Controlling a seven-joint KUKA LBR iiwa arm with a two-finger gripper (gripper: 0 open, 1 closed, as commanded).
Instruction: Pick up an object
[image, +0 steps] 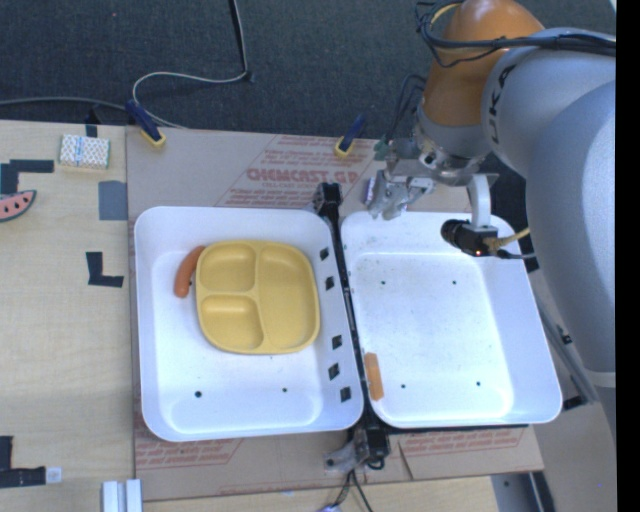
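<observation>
Metal-grey and compact, the gripper (392, 198) hangs above the far rim of the right bin (520, 330), close to the divider between the two bins. Whether it is open or closed I cannot tell at this size; nothing shows in its grasp. It sits high and near the bin's back edge, which reads as a waiting or approach pose rather than a descent onto anything, since no object lies directly beneath it.

Nearest candidate for picking is the small orange carrot-like piece (373, 375), lying lengthwise against the right bin's left wall, toward the near corner and well apart from the gripper. Its closeness to the wall is likely the main obstacle: a finger would have little room on that side.

Across the divider, the left bin (160, 400) holds a yellow compartment plate (257, 297) lying flat, with an orange sausage-shaped piece (185, 271) resting just beside the plate's left edge, apparently touching it. That pinch between plate and bin wall would probably make a grasp awkward as well.

Outside the bins, a blue clamp (144, 122) and another (350, 135) hold the cardboard underlay (250, 180), and a cable (190, 78) trails behind, all clear of the arm's reach path.
</observation>
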